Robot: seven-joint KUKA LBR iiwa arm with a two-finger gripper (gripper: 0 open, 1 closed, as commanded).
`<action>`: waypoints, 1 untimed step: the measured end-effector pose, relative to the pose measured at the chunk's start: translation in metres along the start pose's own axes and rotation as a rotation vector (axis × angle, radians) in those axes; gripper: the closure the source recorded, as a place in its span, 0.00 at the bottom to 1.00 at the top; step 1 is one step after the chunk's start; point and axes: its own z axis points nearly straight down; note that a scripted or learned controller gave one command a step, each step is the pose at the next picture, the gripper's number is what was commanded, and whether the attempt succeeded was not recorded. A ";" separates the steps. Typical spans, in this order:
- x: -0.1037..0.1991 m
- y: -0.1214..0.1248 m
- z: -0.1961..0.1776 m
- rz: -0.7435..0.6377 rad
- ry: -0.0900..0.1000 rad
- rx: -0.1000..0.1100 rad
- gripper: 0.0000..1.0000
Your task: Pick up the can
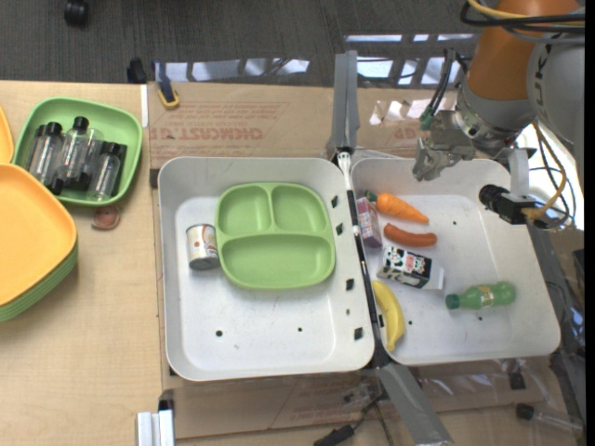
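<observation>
The grey two-finger gripper [433,163] hangs over the far edge of the right-hand shallow white bin [521,342]; whether it is apart or together cannot be told. The small cylindrical metal can [202,246] with a printed label lies on its side in the left-hand shallow white bin [270,347], near its left wall, touching the green three-compartment plastic plate [276,234]. The can is probably light, rigid and smooth, and may roll. Grasp across its curved sides at mid-length.
</observation>
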 end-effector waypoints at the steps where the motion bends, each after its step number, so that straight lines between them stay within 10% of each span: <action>1: -0.038 0.006 -0.018 0.000 -0.001 -0.002 1.00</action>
